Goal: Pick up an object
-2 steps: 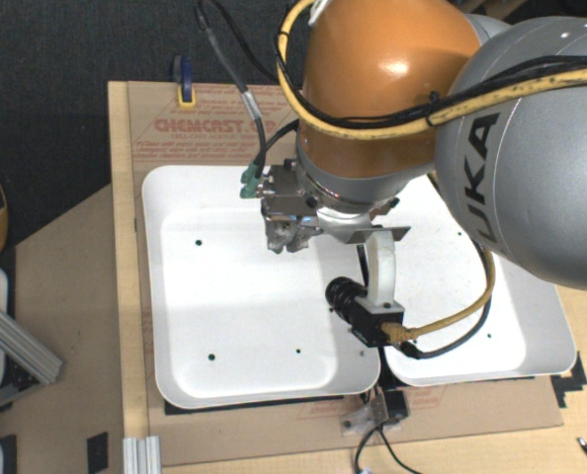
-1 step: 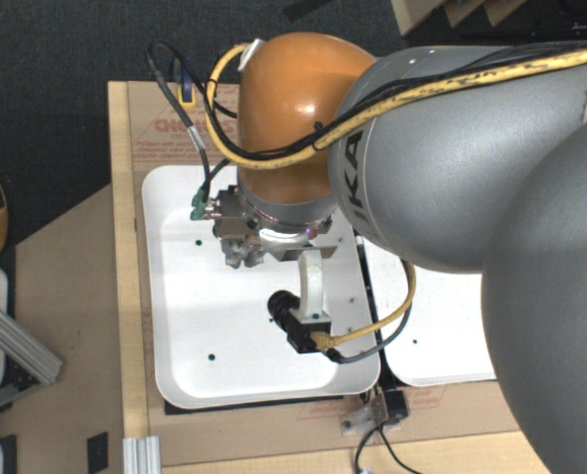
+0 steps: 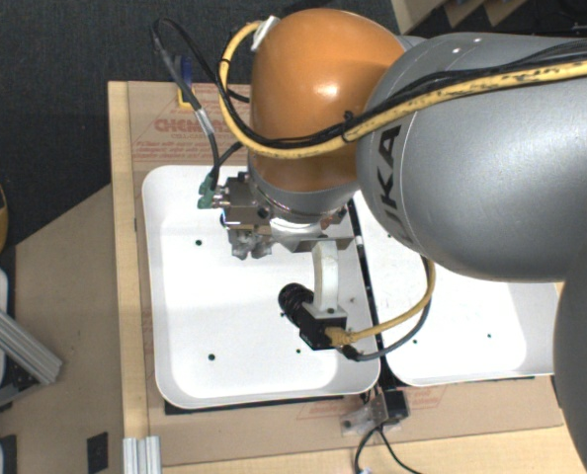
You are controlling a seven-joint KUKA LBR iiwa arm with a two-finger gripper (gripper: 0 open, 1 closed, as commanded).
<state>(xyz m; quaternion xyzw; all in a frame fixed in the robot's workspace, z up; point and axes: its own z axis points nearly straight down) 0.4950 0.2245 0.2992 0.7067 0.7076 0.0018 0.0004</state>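
As we look past the counter's [image 3: 125,265] near edge, the left bin [image 3: 190,304] and right bin [image 3: 471,344] lie side by side. Over the left bin's far half hangs the tool [image 3: 249,230], under the arm's orange band [image 3: 313,77]. We cannot tell how open it is, whether it holds anything, or where the thing to pick lies.

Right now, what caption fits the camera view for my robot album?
Grey and orange robot arm reaches over the left white bin.

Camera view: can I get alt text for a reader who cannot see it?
A grey robot arm with an orange band reaches in from the right, its gripper hanging over the left white bin. The right bin beside it lies partly under the arm.
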